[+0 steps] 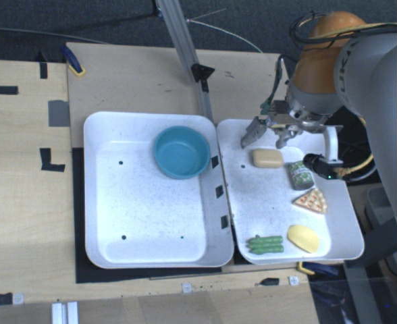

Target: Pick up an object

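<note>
My gripper (269, 136) hangs over the far end of the right bin (252, 194), fingers spread open with nothing between them. A beige bread-like block (267, 158) lies just in front of it, below the fingertips. To its right sits a small green can (300, 175), then a pizza-slice piece (311, 200). A yellow lemon-shaped piece (303, 238) and a green bean bundle (265, 244) lie at the near end of the right bin. A blue bowl (181, 152) rests in the far right corner of the left bin (117, 201).
A slanted metal pole (185, 42) comes down to the gap between the bins. The arm's grey body and orange band (327, 52) fill the upper right. Cables (347, 171) trail beside the right bin's right edge.
</note>
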You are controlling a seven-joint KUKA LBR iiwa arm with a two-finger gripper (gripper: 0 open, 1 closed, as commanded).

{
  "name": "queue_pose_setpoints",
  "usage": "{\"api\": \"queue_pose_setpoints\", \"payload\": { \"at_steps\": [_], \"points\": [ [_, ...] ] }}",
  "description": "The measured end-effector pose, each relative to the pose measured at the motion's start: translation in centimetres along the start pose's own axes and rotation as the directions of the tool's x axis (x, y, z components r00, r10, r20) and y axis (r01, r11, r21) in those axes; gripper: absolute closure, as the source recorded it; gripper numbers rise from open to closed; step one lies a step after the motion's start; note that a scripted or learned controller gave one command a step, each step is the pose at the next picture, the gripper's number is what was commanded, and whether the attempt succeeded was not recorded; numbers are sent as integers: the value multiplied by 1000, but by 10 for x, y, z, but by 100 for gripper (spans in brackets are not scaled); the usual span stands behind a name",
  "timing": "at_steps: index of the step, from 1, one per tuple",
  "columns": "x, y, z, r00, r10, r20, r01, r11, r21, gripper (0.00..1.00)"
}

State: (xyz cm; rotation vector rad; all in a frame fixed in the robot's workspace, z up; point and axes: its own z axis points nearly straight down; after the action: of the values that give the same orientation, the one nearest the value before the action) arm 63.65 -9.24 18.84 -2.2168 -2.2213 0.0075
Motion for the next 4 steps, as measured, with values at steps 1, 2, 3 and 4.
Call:
{"api": "queue_pose_setpoints", "payload": {
  "at_steps": [1, 2, 3, 4],
  "points": [
    [0, -8, 63, 1000, 1, -1, -1, 1000, 3, 0],
    [1, -2, 80, 1000, -1, 1, 1, 1000, -23, 0],
    [1, -4, 74, 1000, -3, 1, 3, 1000, -16, 100],
    [-6, -11, 24, 1000, 2, 0, -2, 1000, -8, 100]
  ]
}}
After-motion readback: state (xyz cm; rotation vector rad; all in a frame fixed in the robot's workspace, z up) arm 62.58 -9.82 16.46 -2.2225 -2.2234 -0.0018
